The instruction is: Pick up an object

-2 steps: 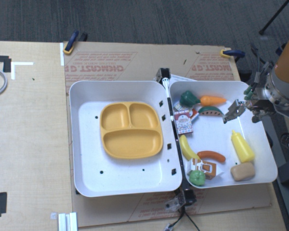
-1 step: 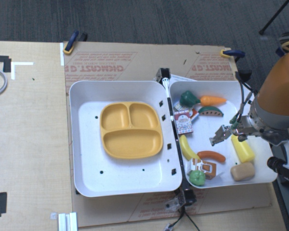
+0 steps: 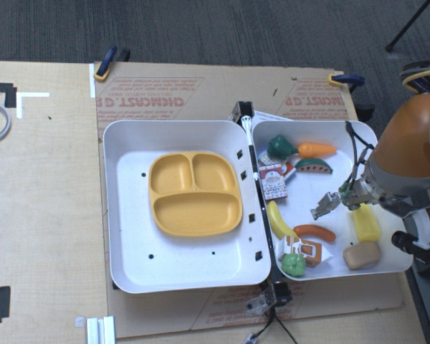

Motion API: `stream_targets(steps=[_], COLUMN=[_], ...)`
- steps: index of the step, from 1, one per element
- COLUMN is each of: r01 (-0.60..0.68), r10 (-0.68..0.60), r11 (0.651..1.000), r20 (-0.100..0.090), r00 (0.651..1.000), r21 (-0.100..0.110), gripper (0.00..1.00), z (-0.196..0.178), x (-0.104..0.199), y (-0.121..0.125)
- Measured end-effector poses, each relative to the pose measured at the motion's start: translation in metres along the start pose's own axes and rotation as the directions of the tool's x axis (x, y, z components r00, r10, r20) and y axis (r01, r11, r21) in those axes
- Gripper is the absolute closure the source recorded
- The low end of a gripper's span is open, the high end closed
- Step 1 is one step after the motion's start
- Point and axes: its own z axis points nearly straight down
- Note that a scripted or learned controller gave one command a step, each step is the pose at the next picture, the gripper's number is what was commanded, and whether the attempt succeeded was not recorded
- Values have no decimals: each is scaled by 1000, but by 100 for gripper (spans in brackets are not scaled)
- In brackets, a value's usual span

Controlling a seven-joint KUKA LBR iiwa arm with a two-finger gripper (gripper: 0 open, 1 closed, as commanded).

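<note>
I look down at a slant on a bench with two shallow white bins side by side. The left bin [image 3: 129, 192] holds a yellow divided plate [image 3: 196, 193] with three compartments, lying flat near the bin's middle.

The right bin [image 3: 365, 138] holds a scatter of toy food. Along its far side sit a dark green vegetable [image 3: 279, 147], an orange carrot [image 3: 317, 150] just beside it, and a watermelon slice [image 3: 313, 166] a little nearer. A small red and white carton [image 3: 273, 181] lies near the wall that divides the bins. Closer to me along that wall is a yellow banana [image 3: 276, 219], then a red sausage [image 3: 314, 232], an orange and white box [image 3: 304, 250], and a green round fruit [image 3: 294, 264] touching the box at the near corner. On the bin's right side lie a yellow block [image 3: 366, 223] and, nearer, a tan bread-like piece [image 3: 362, 256].

My arm [image 3: 410, 138] reaches in from the right, grey with an orange band above the wrist. My gripper [image 3: 325, 206] hangs over the middle of the right bin, between the sausage and the yellow block, near the watermelon slice. Nothing shows between its fingers. I cannot tell whether they are spread or pressed together, since they look small and blurred.

Brown cardboard [image 3: 172, 95] lies under both bins, held by clamps [image 3: 106, 61] at its far corners.
</note>
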Motion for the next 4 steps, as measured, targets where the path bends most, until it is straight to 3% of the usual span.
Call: stream_targets(steps=[1, 2, 3, 4], r01=[-3, -59, 200, 201], r10=[3, 59, -200, -201], r11=[1000, 998, 980, 979], r20=[1, 2, 5, 10], r00=[1000, 998, 980, 979], r21=[-2, -2, -4, -7], gripper=[100, 100, 100, 100], z=[-10, -153, -351, -361], x=[-1, 13, -4, -5], y=[1, -41, -44, -43])
